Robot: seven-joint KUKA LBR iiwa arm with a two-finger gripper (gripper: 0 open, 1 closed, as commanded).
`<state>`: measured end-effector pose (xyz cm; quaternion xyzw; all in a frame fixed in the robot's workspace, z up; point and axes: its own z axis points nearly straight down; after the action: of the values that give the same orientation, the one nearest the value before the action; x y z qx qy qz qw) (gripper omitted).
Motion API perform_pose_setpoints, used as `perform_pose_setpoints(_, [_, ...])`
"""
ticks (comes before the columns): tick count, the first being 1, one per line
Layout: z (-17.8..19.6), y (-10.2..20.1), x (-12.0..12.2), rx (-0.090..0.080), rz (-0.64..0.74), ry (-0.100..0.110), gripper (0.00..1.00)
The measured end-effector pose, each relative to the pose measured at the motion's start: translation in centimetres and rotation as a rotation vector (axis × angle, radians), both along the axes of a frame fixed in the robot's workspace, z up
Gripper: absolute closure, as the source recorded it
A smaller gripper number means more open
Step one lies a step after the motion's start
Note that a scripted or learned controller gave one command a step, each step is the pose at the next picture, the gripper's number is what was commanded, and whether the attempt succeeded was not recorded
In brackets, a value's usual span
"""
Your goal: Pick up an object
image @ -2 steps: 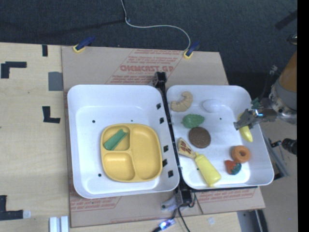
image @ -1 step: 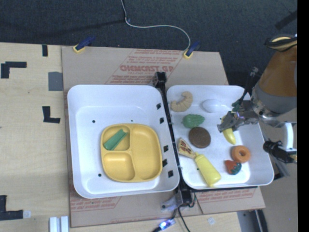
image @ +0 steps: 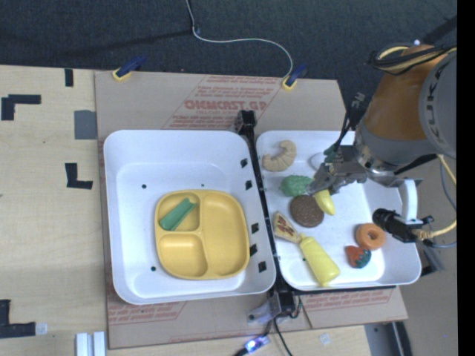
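The wooden bench (image: 44, 221) bears a cardboard sheet (image: 215, 102), held by yellow-and-blue clamps (image: 130, 67) along its far edge. Two white bins lie on the cardboard: the right bin (image: 401, 273) beneath the claw (image: 326, 182), the left bin (image: 133, 162) well to its left.
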<state>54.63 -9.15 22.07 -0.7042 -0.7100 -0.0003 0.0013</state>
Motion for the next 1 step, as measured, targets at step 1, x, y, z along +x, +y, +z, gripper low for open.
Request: perform_pose_setpoints(1, [-0.45,5.54,-1.10,0.000,-0.002,0.003,1.00])
